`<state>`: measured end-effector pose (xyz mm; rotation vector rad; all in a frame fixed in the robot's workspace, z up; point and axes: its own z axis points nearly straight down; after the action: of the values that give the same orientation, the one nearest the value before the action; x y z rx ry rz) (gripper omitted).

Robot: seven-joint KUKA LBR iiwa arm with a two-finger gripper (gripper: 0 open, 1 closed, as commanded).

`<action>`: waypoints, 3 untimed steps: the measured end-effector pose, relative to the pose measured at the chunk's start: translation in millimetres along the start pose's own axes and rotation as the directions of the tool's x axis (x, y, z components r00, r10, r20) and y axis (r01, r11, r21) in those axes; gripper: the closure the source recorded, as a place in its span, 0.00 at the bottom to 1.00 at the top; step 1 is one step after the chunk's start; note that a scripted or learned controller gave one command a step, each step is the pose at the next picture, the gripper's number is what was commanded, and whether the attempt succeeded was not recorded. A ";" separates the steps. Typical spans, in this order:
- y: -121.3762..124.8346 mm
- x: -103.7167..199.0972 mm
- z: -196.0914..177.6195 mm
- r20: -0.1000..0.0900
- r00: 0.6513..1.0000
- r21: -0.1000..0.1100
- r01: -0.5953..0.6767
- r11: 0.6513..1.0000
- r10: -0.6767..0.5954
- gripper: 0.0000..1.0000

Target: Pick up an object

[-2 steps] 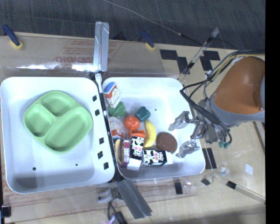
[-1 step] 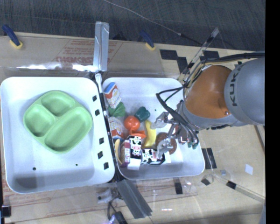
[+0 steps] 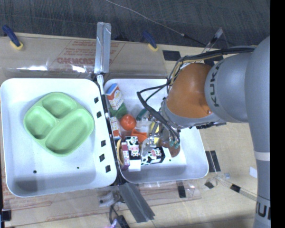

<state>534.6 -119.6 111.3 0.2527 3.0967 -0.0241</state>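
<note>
A: Where is the arm, and what lies under it?

B: The grey arm with the orange band (image 3: 192, 91) reaches from the right over the right-hand shallow white bin (image 3: 197, 158). Its two-finger gripper (image 3: 157, 133) is low among the clutter there, and cables and the wrist hide the tips, so I cannot tell how it stands or whether it grips anything.

A: Which objects are nearest to it?

B: Just beside it, towards the bin's front, lie two black-and-white cow-patterned cartons (image 3: 153, 156), one next to the other. A round orange-red ball-like item (image 3: 128, 122) sits just to the gripper's left, and a dark brown rounded piece (image 3: 174, 149) is at its right.

A: And the rest of that bin?

B: A small juice carton with a blue top and orange-green print (image 3: 115, 98) lies at the back left, along the dividing wall. A purple-and-white packet (image 3: 125, 154) rests at the front left.

A: The other bin?

B: The left-hand shallow white bin (image 3: 14, 170) holds a pale green three-compartment plastic plate (image 3: 59, 122), lying flat near its middle, well apart from the gripper.
</note>
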 end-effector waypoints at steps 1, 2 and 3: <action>2.2 -30.5 14.0 -0.019 0.998 0.000 -0.053 0.999 0.053 0.00; 8.1 3.1 14.8 -0.021 0.999 0.005 -0.028 1.000 0.028 0.00; -52.5 -52.9 -17.2 -0.030 0.999 -0.012 0.036 0.999 -0.036 0.00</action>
<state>577.7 -179.7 131.1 0.1983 3.1304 -0.0037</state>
